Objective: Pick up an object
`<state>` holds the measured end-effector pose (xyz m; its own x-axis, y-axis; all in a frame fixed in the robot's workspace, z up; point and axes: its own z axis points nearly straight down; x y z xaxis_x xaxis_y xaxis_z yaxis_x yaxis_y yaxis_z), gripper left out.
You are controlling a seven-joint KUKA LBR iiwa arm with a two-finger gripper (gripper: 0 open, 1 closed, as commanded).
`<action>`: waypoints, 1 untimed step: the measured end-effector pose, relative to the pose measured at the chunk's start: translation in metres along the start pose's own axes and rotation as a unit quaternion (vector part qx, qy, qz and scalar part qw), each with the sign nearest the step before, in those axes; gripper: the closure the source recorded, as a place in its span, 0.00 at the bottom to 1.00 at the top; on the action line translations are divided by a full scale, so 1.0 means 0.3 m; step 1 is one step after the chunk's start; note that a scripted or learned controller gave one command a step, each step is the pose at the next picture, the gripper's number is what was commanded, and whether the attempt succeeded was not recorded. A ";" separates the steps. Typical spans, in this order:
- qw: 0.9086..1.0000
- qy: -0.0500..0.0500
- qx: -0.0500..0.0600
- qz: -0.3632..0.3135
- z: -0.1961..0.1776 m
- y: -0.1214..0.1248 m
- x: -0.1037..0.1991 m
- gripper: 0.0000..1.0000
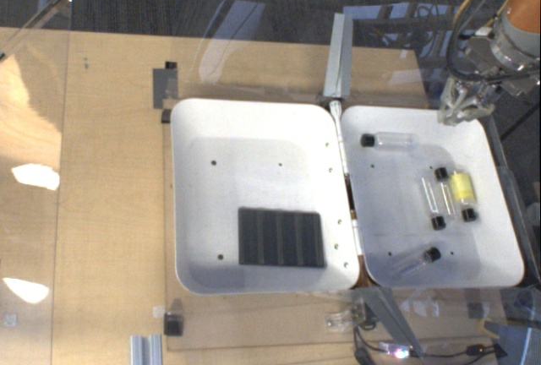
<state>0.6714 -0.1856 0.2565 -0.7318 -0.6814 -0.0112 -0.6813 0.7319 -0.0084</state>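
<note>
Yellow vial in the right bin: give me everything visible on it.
The small clear vial with yellow contents lies flat on the floor of the right white bin, in its right half, long axis running roughly top to bottom of the camera view. It looks like clear plastic or glass, with the yellow filling the upper part and a black cap at the lower end. A clear vial with black ends lies parallel, close on its left; contact between them cannot be judged. The gripper is up at the bin's far right corner, apart from it.

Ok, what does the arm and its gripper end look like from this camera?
The arm is grey with an orange band above the wrist, and black cables loop around it. The gripper is pale grey metal, too blurred for markings.
</note>
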 end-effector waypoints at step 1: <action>0.961 0.000 -0.001 -0.275 0.027 -0.044 0.042 1.00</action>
<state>0.6712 -0.2039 0.2483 -0.2611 -0.9653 -0.0053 -0.9652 0.2611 -0.0120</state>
